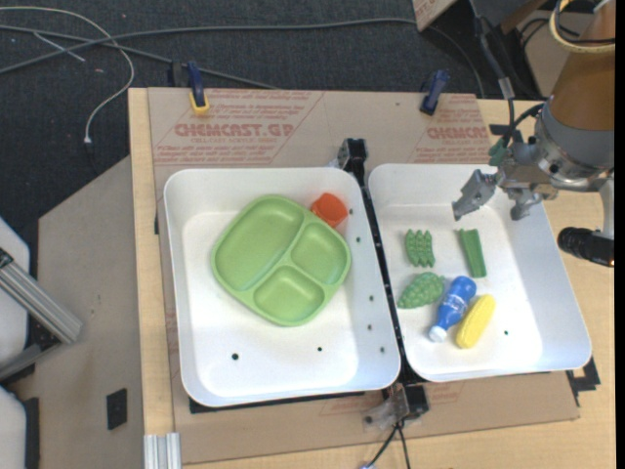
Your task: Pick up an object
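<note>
Camera view, near to far: in the right white bin (547, 350) lie a yellow plastic corn cob (475, 321), a blue-and-white toy bottle (452, 306), a leafy green toy vegetable (421, 289), a ridged green piece (420, 248) and a green stick-shaped piece (473, 252). Above the stick hangs the gripper (496, 200), fingers spread wide, holding nothing. Step in hand, judged: approach. Next, descend over the stick and close.

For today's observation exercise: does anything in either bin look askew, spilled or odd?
Nothing spilled or damaged. The green divided plate lies skewed in the left bin, an orange item tucked against its rim.
</note>
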You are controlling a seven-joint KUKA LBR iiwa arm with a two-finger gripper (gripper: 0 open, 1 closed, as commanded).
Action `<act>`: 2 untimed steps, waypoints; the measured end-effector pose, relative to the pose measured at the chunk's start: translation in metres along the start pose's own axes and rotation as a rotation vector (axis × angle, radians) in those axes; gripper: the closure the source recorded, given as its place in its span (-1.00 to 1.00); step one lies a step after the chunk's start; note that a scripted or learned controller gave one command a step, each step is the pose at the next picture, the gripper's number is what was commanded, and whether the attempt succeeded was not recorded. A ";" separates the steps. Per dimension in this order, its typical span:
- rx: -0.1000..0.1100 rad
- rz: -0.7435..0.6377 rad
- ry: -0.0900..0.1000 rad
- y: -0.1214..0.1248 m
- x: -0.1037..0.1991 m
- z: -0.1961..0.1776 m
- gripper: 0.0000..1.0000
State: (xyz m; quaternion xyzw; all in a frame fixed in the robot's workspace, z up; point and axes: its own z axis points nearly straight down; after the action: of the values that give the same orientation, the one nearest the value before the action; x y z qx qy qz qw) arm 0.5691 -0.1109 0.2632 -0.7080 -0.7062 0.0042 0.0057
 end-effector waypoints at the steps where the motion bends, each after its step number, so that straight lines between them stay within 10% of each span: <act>1: -0.013 -0.002 -0.002 0.002 0.000 -0.007 -1.00; 2: -0.008 -0.002 0.000 -0.004 -0.003 0.053 -1.00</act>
State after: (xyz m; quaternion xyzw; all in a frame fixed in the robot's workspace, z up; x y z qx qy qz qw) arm 0.5647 -0.1134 0.2099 -0.7075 -0.7067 0.0015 0.0030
